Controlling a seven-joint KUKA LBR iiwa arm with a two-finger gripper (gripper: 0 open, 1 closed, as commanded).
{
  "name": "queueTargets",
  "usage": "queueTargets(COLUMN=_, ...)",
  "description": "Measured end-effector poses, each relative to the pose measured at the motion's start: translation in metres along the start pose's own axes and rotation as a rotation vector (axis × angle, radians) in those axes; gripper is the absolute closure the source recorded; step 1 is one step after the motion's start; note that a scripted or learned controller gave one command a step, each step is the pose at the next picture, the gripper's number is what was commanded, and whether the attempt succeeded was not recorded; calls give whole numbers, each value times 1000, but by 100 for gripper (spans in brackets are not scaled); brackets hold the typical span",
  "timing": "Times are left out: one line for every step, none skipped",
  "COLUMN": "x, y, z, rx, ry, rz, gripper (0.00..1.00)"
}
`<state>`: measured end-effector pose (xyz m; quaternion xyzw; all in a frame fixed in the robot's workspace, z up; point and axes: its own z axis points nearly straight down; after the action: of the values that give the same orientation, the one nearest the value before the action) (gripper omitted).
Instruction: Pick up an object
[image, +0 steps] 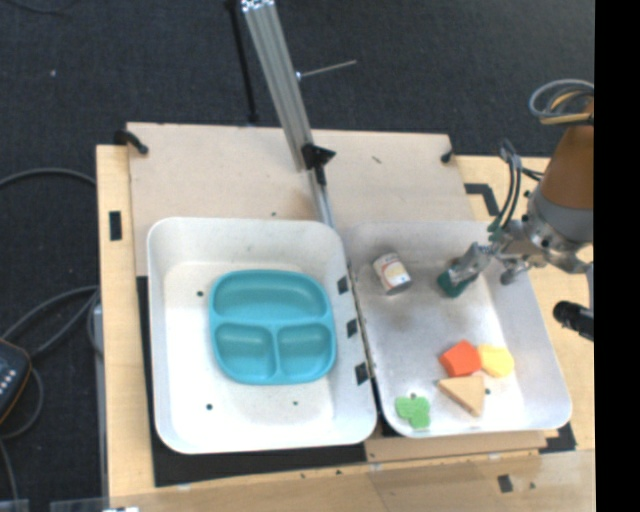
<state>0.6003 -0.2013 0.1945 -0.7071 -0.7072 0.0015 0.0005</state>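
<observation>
Grey arm's jaws (462, 281) hang low over the right bin (520, 330); whether they are spread or pressed together cannot be told. Left of the jaws lies a small can (391, 272). Below them sit orange block (460, 358), yellow block (497, 360), tan wedge (464, 393), green piece (412, 409).

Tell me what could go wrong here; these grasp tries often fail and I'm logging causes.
1. The gripper sits near the right bin's top right corner, apart from everything; closing here would likely grab nothing.
2. The can lies on its side and may roll when touched.
3. The orange block, yellow block and wedge are bunched together, so fingers could shove neighbours.
</observation>
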Motion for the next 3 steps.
queueTargets(x=2, y=1, z=63, rx=2, ry=1, rz=2, gripper=0)
queueTargets(x=1, y=1, z=95, rx=-1, ry=0, rz=2, gripper=0)
queueTargets(x=0, y=2, z=82, rx=-7, ry=-2, rz=5, gripper=100)
